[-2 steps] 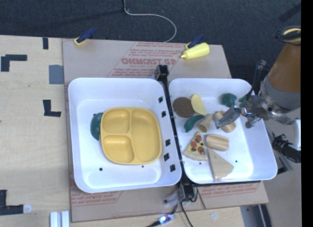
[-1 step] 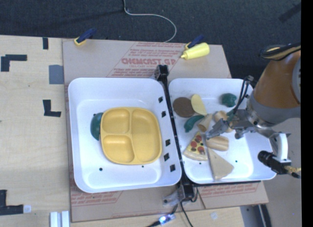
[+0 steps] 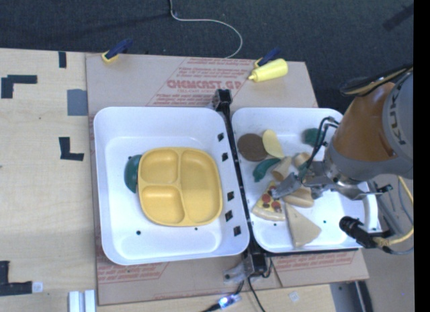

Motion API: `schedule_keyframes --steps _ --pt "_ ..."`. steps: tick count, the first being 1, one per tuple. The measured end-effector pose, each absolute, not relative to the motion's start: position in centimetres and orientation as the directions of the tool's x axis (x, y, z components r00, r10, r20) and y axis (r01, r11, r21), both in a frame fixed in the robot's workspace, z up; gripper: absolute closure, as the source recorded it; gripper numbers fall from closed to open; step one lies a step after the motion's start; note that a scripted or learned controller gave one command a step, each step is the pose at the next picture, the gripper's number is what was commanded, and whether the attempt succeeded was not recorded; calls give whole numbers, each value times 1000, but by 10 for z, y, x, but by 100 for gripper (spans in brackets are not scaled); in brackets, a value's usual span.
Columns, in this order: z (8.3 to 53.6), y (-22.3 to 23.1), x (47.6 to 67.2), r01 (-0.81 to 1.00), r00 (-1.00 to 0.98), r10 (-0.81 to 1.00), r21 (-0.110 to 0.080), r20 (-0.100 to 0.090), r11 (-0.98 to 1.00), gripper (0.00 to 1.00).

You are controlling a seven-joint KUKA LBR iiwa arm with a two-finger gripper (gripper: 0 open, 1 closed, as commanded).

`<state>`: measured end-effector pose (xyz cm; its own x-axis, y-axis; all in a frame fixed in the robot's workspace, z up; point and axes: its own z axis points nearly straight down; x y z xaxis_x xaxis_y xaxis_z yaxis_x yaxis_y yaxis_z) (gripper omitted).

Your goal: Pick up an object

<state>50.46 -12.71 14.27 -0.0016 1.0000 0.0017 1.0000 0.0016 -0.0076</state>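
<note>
The right bin (image 3: 332,240) holds a heap of toy food. A brown round disc (image 3: 250,146) lies at its left, with a pale yellow piece (image 3: 272,142) beside it and a dark teal piece (image 3: 265,167) just below. A pizza slice (image 3: 268,206) with red dots and a tan wedge (image 3: 300,228) lie toward the front. My gripper (image 3: 290,184) reaches in from the right and sits low in the middle of the heap, right above the pizza slice and against some tan pieces (image 3: 300,198). I see nothing lifted clear of the bin.
In the left bin (image 3: 107,169) a yellow divided plate (image 3: 180,186) rests over a teal object (image 3: 132,173). Another teal piece (image 3: 311,135) sits at the right bin's back. A yellow bottle (image 3: 270,70) lies on the cardboard behind the bins.
</note>
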Motion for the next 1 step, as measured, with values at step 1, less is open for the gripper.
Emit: schedule_keyframes --steps 1 --pt "91 -127 505 1000 -1 1000 2 -2 1 0"
